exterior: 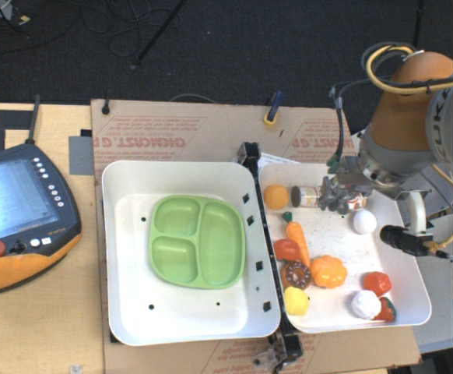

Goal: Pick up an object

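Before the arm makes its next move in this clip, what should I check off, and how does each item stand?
1. Gripper over the right bin: ok.
2. Object between the fingers: cannot tell, they blur into a small bottle.
3. Loose targets in the bin, such as the white ball and orange pepper: ok.
4. Carrot, donut and lemon crowded together: not ok for a clean grasp.
5. Green divided plate alone in the left bin: ok.
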Tool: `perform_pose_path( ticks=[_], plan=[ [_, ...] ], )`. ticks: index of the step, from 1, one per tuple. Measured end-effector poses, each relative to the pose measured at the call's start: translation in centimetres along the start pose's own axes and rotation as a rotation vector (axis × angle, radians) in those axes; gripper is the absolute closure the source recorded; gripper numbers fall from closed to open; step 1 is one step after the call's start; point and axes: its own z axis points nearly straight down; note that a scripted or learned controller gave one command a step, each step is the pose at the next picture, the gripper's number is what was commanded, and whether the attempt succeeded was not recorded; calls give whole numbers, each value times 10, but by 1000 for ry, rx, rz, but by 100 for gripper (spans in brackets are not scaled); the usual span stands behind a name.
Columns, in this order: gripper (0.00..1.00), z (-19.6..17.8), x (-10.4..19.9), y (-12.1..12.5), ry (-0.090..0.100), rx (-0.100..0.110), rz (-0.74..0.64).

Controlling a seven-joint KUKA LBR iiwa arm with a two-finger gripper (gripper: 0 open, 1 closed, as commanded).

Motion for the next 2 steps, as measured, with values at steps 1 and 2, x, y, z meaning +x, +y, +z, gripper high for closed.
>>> perform_pose_path(
  ticks=[1, 2],
  plan=[
    [100, 6, 61, 5, 0, 2, 0],
    [100, -8, 118, 5, 0, -1, 0]
  ],
)
